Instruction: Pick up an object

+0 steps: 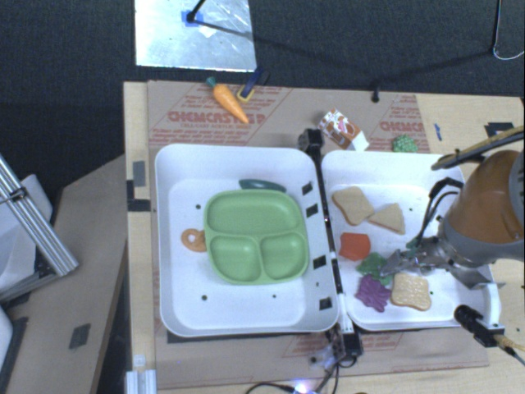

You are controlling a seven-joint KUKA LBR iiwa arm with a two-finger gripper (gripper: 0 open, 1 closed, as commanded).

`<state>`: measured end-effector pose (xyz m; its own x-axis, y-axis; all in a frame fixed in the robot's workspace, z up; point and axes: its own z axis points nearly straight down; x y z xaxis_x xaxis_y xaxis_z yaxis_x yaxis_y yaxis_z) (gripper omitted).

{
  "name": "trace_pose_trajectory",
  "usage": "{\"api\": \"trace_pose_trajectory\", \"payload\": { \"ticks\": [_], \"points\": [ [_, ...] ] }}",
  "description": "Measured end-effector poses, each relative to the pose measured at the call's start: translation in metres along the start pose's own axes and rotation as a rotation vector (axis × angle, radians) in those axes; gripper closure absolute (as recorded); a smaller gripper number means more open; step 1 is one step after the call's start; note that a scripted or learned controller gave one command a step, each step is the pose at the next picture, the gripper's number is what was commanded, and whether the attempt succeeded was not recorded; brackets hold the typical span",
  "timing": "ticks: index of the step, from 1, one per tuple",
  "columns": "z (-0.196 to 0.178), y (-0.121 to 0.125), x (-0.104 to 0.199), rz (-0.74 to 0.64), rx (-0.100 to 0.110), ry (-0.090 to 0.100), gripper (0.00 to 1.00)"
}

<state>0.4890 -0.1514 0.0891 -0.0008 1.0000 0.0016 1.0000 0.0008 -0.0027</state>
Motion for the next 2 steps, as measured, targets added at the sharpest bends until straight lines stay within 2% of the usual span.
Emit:
{"api": "trace_pose_trajectory", "payload": {
  "ticks": [1,2],
  "points": [
    [-0.013,0.001,0.000,-0.001,-0.005,-0.002,1.00],
    [-0.075,0.006,-0.006,-0.003,-0.010,-0.004,1.00]
  ]
}}
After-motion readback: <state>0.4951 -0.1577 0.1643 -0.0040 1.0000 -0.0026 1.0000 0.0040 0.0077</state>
